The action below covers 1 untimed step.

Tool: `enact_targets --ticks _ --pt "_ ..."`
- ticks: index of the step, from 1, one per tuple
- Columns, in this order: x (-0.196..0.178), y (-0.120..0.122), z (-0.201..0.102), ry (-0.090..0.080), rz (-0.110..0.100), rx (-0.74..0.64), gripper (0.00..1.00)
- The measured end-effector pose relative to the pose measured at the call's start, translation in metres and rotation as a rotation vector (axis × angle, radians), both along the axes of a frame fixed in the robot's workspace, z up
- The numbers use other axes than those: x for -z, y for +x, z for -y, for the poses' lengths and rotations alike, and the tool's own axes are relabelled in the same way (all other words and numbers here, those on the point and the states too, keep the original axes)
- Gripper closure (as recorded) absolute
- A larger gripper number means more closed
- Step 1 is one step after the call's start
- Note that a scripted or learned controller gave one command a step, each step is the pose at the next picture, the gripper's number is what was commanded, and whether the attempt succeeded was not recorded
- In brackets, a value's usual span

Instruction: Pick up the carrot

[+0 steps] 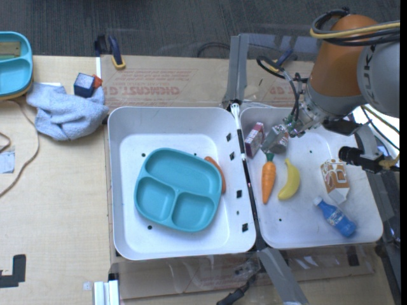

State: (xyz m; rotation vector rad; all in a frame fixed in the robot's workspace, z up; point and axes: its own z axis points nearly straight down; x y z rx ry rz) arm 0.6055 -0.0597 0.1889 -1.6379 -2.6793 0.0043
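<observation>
Plainly, your risks crowd the right bin [375, 224]: the blue bottle [335, 218] lies nearest, then the carrot [268, 179] flat beside the banana [289, 180], its green top pointing toward the end effector [277, 138] poised just above. Whether that end effector is open you cannot tell; nothing visibly sits in it. A descent off-centre could nudge the banana or the pink box [254, 138] beyond.
</observation>
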Motion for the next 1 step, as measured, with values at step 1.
enact_targets --ticks 1 --pt "0.0754 -0.003 0.0452 -0.001 0.027 -0.112 0.0"
